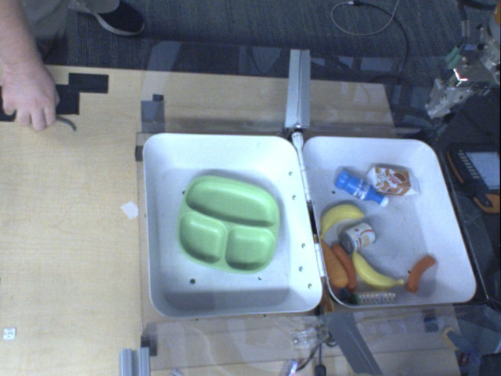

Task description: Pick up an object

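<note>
Wooden bench [78, 233]; brown packet [391, 180] print too blurred to read.

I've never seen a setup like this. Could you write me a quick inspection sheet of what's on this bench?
Surface: pale wooden bench bearing two shallow white bins side by side.
Job's things: right bin holds a yellow banana, blue bottle, brown packet, small tin, orange carrot and orange sausage shape.
Clutter: green sectioned plastic tray in left bin.
Claw: metal claw at upper right, outside the bins; finger state unclear.
Cables: thin cable looping on the dark floor.
Surroundings: a person's hand and shoe at upper left.
</note>
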`<action>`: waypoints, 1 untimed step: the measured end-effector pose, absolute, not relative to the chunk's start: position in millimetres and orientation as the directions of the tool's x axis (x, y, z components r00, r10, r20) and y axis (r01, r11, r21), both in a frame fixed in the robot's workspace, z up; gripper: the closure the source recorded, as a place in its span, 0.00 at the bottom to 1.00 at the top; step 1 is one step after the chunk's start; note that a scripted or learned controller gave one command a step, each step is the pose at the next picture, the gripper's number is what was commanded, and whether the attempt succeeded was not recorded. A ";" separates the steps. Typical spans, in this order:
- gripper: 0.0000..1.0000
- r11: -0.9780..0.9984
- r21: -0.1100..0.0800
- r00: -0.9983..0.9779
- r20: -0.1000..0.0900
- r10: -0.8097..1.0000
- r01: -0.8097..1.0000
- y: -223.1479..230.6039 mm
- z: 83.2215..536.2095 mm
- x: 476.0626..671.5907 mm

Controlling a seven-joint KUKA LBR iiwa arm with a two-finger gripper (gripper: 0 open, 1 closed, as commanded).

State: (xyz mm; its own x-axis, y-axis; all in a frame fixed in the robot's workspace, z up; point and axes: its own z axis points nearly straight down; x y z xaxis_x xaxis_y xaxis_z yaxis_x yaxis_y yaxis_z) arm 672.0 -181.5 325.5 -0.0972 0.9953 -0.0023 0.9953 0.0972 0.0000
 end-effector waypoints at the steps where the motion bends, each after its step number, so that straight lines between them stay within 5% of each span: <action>1: 1.00 0.102 0.000 -0.102 -0.003 0.995 0.995 -180.5 333.8 673.7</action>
